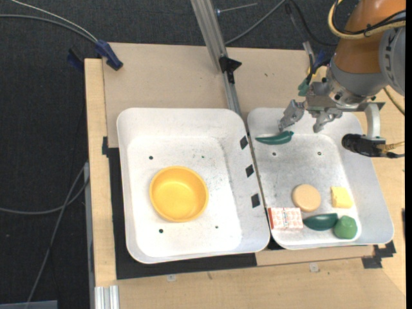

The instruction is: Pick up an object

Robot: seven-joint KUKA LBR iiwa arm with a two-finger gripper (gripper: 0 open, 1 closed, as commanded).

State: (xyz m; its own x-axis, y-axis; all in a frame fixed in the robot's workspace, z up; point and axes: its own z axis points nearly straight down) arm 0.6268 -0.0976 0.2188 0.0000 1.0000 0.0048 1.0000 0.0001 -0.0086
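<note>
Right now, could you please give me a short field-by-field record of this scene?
left bin: yellow bowl
right bin: dark green curved piece at far end; tan disc, yellow block, red-and-white packet, dark green oval, green lump at near end
gripper: fingers spread, above far end of right bin, nothing between them

End effector (303, 118) open above right bin (360, 172), just beside a teal pod (275, 137)

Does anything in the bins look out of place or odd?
Mostly tidy. One oddity: a thin green piece lies at the far edge of the right bin, apart from the items grouped near its front, just below the end effector.
</note>
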